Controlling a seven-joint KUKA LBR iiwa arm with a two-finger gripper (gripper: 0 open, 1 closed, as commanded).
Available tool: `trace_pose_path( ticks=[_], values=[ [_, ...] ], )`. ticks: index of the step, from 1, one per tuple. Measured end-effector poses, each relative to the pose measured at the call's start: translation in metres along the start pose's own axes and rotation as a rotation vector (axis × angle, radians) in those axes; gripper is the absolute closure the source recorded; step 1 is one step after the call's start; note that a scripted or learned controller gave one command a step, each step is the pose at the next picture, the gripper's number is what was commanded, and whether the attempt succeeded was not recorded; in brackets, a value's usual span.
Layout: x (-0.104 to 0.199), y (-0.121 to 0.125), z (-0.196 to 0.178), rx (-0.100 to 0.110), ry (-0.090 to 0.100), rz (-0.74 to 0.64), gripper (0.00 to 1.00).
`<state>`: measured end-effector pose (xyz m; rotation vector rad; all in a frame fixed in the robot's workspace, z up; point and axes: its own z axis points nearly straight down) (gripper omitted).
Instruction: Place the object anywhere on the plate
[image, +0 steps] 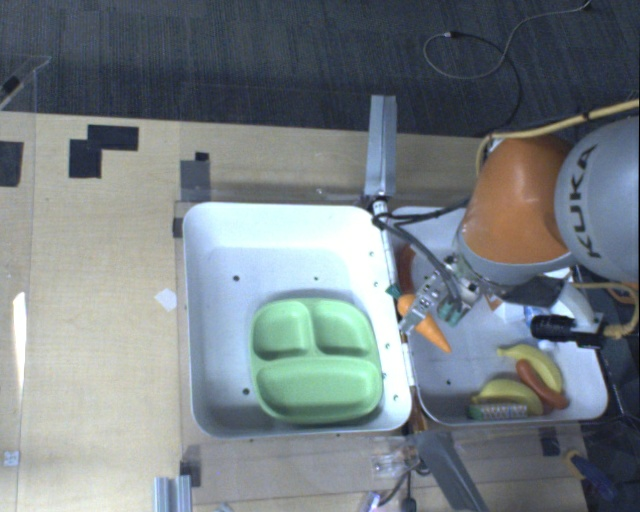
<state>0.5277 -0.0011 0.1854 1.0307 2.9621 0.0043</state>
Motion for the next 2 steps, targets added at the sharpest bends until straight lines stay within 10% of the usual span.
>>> trace_pose_path(
  ticks=[1, 2],
  values=[
    [0.0503, 0.05, 0.0004, -0.001, 0.0, -0.105, 1.0],
    [0.0502, 0.0498, 0.0004, -0.001, 0.0, -0.105, 0.0]
  ],
)
